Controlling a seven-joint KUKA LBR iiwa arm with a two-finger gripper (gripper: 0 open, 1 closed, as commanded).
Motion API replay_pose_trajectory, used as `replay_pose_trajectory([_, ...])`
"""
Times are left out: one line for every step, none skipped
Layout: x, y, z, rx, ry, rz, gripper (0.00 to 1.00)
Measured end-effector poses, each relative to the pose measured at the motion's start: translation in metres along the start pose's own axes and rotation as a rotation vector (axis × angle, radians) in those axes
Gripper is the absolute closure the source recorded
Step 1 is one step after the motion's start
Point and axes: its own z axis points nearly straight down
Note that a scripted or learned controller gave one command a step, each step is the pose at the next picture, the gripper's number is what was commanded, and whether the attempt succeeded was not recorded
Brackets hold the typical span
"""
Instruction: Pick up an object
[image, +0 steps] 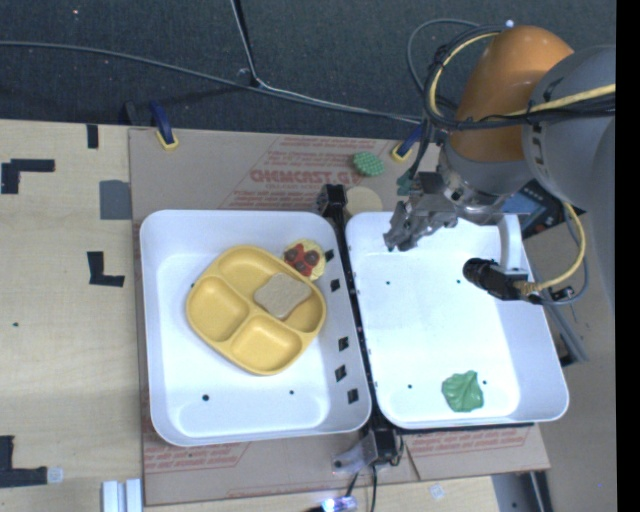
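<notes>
A metal gripper (404, 236) hangs over the smooth white right bin (535, 345); its finger position is unclear. A crinkled green leaf (463, 390) lies near the front.

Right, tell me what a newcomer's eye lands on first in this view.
First the yellow divided plate in the left bin, with a tan slice lying on it. Then the arm's orange band at upper right, its hand over the right bin's far left corner. Last, the green leafy piece near that bin's front edge.
</notes>
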Motion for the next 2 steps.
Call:
replay_pose_trajectory([0.056, -0.002, -0.003, 0.0, 0.0, -0.001, 1.0])
replay_pose_trajectory([0.106, -0.008, 0.0, 0.001, 0.0, 0.0, 1.0])
